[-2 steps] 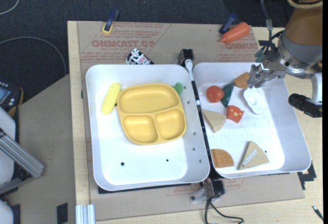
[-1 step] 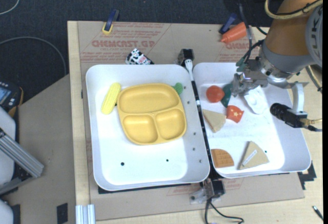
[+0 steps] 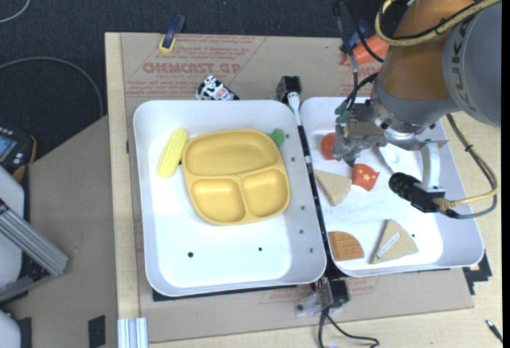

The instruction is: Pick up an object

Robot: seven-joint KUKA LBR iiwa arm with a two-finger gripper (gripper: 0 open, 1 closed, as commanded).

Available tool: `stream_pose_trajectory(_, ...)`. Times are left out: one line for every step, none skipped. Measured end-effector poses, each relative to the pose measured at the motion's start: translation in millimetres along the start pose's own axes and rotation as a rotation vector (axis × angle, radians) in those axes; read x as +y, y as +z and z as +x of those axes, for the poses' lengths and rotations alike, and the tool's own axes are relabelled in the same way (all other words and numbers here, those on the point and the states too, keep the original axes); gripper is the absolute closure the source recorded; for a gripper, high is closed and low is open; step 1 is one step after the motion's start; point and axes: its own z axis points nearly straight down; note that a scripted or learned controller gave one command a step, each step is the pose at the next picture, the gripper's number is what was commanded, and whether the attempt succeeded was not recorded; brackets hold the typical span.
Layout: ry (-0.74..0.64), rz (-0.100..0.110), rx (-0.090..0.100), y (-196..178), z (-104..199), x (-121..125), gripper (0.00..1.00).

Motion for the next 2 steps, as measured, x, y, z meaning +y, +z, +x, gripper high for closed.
stream_pose_trajectory(-0.001, -0.001, 0.0, -5.3, 58.1, -11.5, 1.0)
stream_pose_trajectory(0.003, -0.006, -0.003, -10.3, 58.9, -6.4, 1.0)
